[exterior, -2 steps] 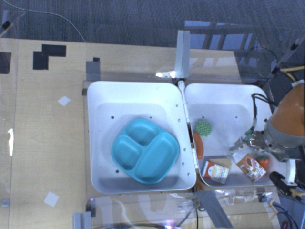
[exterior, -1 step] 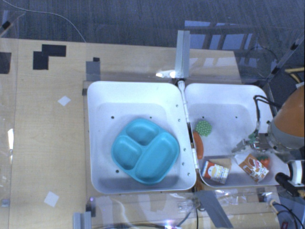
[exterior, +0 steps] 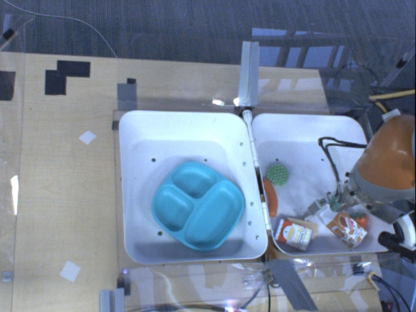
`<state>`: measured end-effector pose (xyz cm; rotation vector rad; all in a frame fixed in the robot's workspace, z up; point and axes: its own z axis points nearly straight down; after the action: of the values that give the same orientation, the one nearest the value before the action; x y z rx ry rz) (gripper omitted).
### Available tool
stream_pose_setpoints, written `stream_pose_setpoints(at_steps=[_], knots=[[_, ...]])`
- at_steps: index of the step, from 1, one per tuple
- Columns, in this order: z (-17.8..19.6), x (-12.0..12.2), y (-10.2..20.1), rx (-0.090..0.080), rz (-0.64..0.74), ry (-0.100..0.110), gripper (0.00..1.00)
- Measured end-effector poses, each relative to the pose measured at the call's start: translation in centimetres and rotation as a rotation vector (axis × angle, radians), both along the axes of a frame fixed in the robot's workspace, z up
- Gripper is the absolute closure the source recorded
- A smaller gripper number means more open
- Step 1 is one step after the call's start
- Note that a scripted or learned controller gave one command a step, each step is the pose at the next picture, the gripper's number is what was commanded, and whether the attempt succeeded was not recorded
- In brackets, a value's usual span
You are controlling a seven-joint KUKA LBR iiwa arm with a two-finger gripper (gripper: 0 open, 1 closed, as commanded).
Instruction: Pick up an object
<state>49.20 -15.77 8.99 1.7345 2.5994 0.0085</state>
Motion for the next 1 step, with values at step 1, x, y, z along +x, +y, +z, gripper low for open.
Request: stream_pose_setpoints(at_steps=[1], knots=[[-0.04, 7.47, 5.92, 0.004, 0.071, 0.001, 0.0]])
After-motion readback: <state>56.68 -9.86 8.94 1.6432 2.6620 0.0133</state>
